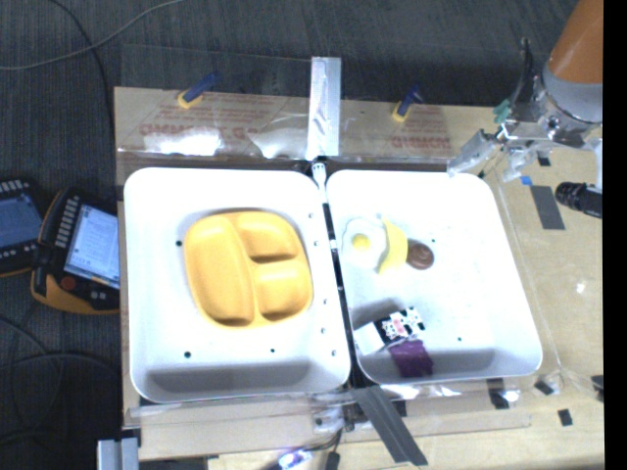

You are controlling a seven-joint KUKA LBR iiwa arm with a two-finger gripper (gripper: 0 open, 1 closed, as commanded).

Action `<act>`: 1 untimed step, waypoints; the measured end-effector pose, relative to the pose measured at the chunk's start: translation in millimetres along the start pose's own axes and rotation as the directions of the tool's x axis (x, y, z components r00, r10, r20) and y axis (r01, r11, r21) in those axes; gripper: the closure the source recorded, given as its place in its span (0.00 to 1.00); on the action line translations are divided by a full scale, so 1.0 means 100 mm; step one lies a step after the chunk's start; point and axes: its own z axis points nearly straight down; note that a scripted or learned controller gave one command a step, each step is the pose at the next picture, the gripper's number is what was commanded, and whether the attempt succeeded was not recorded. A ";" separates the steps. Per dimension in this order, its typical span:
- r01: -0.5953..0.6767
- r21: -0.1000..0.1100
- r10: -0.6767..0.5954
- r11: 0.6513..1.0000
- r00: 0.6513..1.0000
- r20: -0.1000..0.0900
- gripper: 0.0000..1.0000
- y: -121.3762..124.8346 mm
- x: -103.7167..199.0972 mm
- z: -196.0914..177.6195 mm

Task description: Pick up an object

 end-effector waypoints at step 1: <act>0.072 0.002 -0.072 0.997 0.997 0.001 0.00 -0.07 0.53 1.31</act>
